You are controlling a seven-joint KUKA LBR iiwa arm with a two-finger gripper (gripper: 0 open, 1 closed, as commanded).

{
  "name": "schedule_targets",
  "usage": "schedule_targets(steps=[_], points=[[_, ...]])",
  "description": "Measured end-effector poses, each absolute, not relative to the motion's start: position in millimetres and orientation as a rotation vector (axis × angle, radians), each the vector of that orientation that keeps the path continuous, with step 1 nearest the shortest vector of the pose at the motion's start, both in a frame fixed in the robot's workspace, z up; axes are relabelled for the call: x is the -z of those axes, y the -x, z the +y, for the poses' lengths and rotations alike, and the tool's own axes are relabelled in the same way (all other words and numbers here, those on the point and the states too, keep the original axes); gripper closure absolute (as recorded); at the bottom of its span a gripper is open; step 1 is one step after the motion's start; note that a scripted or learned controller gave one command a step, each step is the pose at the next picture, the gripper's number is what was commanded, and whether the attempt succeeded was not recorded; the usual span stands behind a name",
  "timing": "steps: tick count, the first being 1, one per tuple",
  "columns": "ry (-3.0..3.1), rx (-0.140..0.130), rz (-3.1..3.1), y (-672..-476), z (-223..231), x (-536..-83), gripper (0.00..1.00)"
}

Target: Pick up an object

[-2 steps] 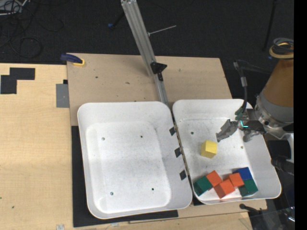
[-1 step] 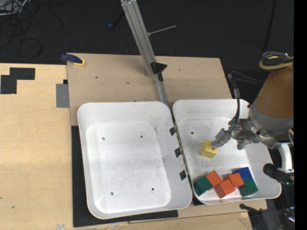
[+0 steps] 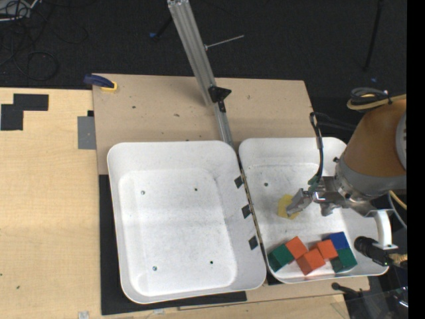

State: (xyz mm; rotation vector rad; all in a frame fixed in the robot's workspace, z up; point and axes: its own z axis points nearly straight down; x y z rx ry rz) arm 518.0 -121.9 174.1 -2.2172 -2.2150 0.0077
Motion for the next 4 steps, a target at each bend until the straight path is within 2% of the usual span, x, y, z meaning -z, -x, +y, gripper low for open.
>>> schedule_targets(steps=[1, 2, 4], points=[[2.217, -0.008, -2.214, -524.5, -126.8, -119.0, 0.0], [2.228, -0.004, -2.208, -525.0, -129.3, -131.8, 1.0], [2.223, 0.003, -2.223, -530.6, -134.0, -227.6, 1.0]])
